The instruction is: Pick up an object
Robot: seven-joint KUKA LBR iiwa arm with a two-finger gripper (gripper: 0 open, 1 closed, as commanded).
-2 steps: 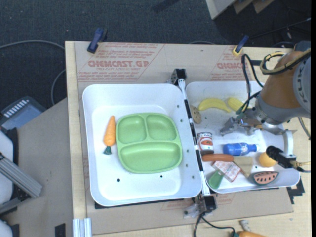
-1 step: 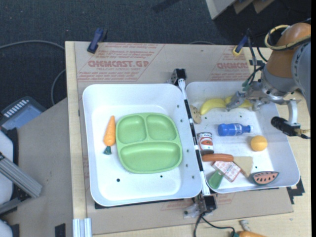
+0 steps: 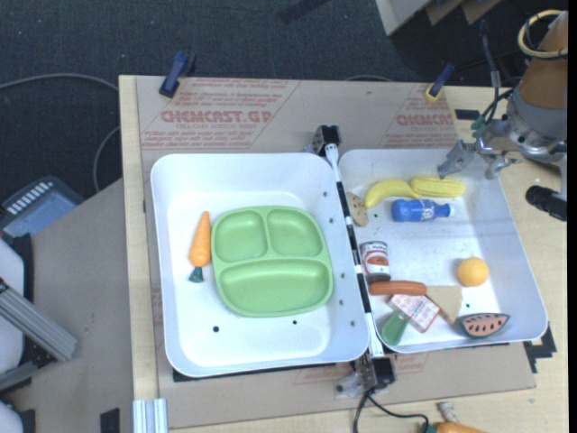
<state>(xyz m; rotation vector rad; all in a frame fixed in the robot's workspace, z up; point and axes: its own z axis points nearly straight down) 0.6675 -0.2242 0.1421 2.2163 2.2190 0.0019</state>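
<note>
Green divided plate [image 3: 270, 262], carrot [image 3: 200, 240] in left bin [image 3: 171, 188]; banana [image 3: 388, 191] in right bin [image 3: 514, 233].

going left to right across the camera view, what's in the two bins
carrot → green plate → small can → blue bottle → orange → watermelon slice. The banana, corn, sausage and packets overlap these in left-right position, so they are left out.

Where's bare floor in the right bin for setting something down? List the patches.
Right bin: bare floor lies between the bottle and the orange, and along the right wall past the corn. Crowded: the lower left, where can, sausage, packet and melon slice cluster.
</note>
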